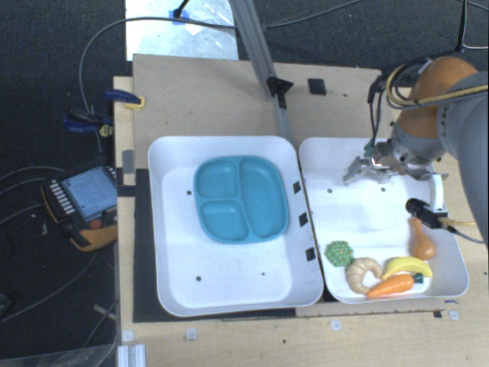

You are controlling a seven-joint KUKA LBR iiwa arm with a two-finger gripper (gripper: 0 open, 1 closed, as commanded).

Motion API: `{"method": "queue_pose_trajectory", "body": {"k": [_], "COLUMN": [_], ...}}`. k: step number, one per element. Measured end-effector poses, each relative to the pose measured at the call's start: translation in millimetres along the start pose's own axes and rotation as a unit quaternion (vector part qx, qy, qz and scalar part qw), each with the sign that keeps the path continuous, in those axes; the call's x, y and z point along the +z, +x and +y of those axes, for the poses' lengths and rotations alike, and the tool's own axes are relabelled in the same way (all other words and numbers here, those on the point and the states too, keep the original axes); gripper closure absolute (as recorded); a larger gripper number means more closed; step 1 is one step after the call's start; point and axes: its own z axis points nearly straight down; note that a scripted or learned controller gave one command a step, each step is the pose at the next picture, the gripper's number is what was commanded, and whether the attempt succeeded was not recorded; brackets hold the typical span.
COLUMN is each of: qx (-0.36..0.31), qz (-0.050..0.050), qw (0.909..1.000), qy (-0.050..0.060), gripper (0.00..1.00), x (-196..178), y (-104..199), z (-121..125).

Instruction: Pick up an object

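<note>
Your gripper [367, 170] sits over the far end of the right bin [336, 155], fingers splayed apart, nothing between them. So it's released and not on an object yet.

All the candidates are clustered well nearer the camera than the gripper, along the bin's front wall: broccoli [338, 252] almost straight toward the camera from it, croissant [361, 272] just past that, then carrot [391, 285] and banana [407, 266] further to the arm side, with the squash [421, 240] upright-ish by the side wall.

My call: go for the broccoli. It stands slightly apart from the others, so there's finger clearance. The carrot, banana and croissant touch; you'd likely pinch two or shove one.

Descend straight and centre the fingers across it before closing.
</note>
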Motion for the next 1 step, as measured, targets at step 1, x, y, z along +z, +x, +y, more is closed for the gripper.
{"method": "queue_pose_trajectory", "body": {"k": [1], "qx": [-0.001], "qz": [-0.001], "qw": [1.0000], "qy": [-0.003], "gripper": [1.00], "x": [-13.5], "y": [-0.1], "z": [2.1]}}
